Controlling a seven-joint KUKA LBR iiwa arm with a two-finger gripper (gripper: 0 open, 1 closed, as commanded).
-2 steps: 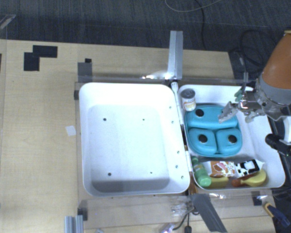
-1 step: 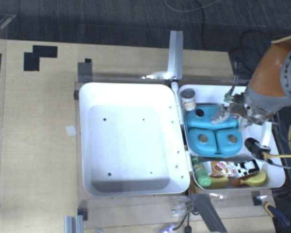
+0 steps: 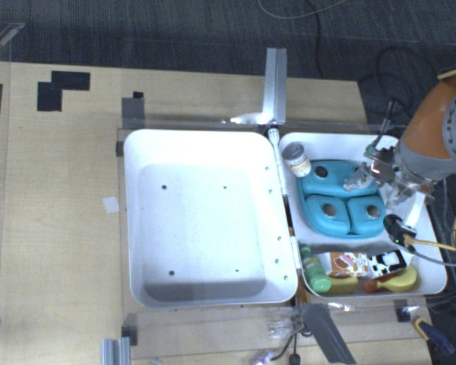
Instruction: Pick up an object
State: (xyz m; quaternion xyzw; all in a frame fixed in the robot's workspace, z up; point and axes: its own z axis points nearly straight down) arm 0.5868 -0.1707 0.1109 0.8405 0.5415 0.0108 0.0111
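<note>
The right bin (image 3: pixel 425 280) holds a teal moulded tray (image 3: pixel 342 204) with round dimples. A small jar with a grey lid (image 3: pixel 295 157) stands at its upper left. Along the bin's front lie a green bottle (image 3: pixel 313 271), a printed packet (image 3: pixel 357 265) and a yellow, banana-like piece (image 3: pixel 401 281). My gripper (image 3: pixel 363 176) hangs low over the teal tray's upper right corner, under the grey wrist and orange band (image 3: pixel 433 124). I see nothing held in it.
The left bin (image 3: pixel 137 204) is a plain white basin beside the right one. A metal post (image 3: pixel 276 82) rises behind the bins' shared edge. Cables (image 3: pixel 410 238) trail at the right bin's right side.
</note>
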